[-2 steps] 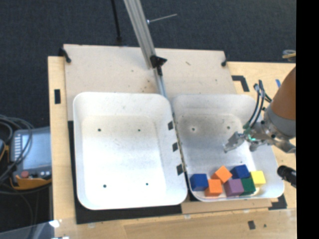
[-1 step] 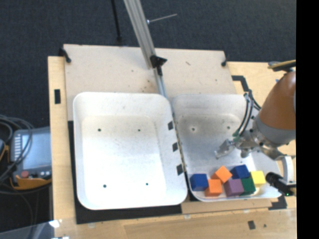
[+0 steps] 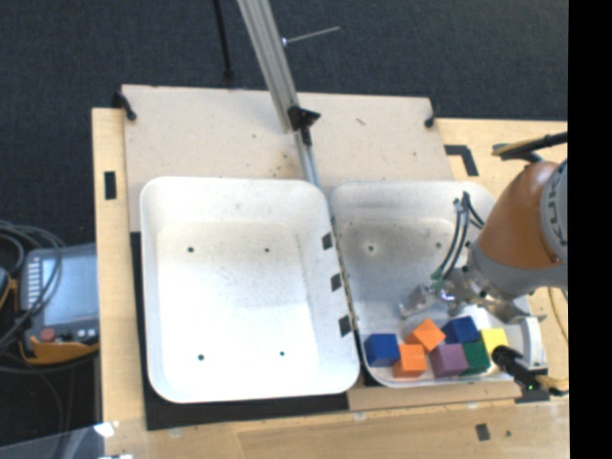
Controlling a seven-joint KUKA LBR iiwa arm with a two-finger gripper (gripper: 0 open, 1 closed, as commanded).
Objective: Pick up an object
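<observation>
On the bench we count two white bins side by side. Left bin: bare floor with a few dark specks, its rounded rim unbroken on all four sides, wide open room across it. Between the bins runs a shared edge carrying three small dark clips, spaced along the seam. A slanted metal rail comes down from the top of the view and ends at that seam's far end.

Right bin: its far half is bare, with a dark smudged patch. All the blocks sit crowded in the near corner, close against the near rim. We count seven: two blue, two orange, one purple, one green, one yellow. Going left to right: blue block alone, just beside the bin's left wall; orange block touching the purple block; a second orange block tilted, just behind them; a second blue block behind the green block; yellow block at the far right, near the rim.

The gripper hangs low just behind the cluster, near the tilted orange block, with the grey arm and its orange band over the bin's right edge. Fingers are too blurred to read; we cannot tell if they are apart or closed. Little free room lies between blocks.
</observation>
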